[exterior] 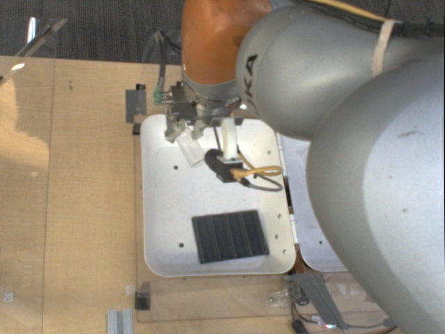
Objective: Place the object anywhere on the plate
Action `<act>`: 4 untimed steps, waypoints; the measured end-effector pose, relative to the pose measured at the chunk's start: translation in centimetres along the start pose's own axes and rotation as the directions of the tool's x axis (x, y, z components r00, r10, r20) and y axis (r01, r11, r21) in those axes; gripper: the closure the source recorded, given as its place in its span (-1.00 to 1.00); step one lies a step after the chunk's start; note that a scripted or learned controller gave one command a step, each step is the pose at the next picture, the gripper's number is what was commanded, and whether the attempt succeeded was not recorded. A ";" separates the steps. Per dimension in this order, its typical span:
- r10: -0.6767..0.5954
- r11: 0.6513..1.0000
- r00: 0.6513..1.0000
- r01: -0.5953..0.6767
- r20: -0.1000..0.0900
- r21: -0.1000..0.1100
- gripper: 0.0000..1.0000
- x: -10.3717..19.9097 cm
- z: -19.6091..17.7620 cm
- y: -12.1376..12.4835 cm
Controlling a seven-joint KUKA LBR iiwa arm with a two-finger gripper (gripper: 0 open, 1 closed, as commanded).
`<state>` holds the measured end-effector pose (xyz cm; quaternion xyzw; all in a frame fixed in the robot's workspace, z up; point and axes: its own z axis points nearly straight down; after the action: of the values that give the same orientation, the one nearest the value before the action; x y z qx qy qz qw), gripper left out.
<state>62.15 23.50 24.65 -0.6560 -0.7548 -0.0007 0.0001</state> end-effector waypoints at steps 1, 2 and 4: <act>0.011 1.000 1.000 -0.011 0.001 -0.001 1.00 -1.2 5.0 4.6; -0.117 0.993 0.993 0.117 0.001 -0.005 1.00 -1.2 3.4 4.6; -0.234 0.972 0.972 0.234 0.000 -0.006 1.00 -1.9 15.0 4.6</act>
<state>66.99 22.26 9.66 -0.5623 -0.8269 -0.0033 -0.0014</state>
